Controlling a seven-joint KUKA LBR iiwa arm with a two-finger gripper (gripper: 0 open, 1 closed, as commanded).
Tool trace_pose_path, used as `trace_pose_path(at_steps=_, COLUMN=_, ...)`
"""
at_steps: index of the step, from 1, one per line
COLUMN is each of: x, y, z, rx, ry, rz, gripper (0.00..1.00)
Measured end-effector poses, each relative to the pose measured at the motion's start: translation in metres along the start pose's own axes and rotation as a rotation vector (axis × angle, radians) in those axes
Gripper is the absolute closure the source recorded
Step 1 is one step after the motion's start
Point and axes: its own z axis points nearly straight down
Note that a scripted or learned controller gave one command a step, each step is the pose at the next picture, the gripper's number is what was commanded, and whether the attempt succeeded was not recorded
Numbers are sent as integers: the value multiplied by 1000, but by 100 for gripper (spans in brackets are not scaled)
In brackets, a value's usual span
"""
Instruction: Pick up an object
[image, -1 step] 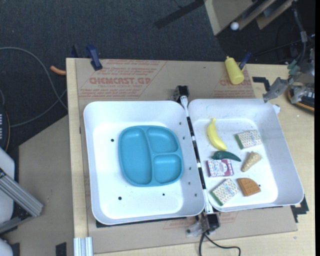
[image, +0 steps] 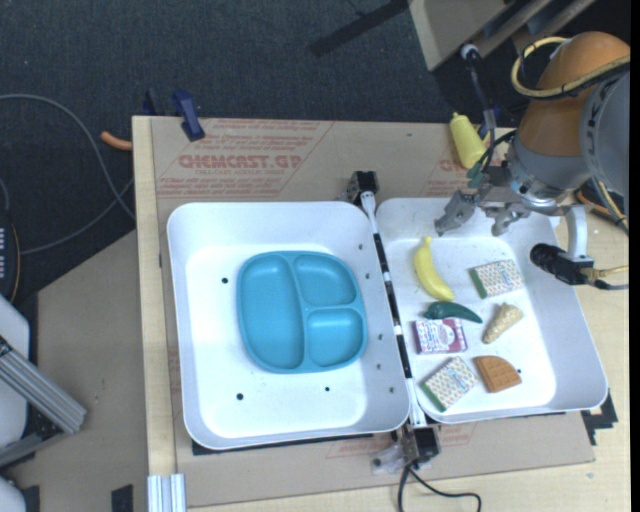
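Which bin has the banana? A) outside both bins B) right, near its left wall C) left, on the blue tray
B: the banana lies in the right bin close to its left wall, above the green pepper; the blue tray sits in the left bin.

The gripper (image: 478, 213) hangs over the far end of the right bin (image: 570, 330), fingers spread, nothing between them. Straight below the jaws the bin floor is bare white. Just nearward and to the left of the jaws lies a banana (image: 432, 272); nearward and to the right sits a patterned block (image: 497, 277). A clear lane runs between those two. Further on it is crowded: a green pepper (image: 450, 312), a pink packet (image: 440, 336), a wedge (image: 503, 322), a second block (image: 450, 382) and a brown piece (image: 497, 373) leave narrow gaps. Well left of the jaws, past the divider, a blue tray (image: 300, 310) fills the left bin's (image: 200, 250) middle, leaving open margins.
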Motion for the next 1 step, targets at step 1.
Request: trace_pose_path(at_steps=1, x=33, y=-8, z=79, rx=0, ry=-1, rz=1, gripper=0)
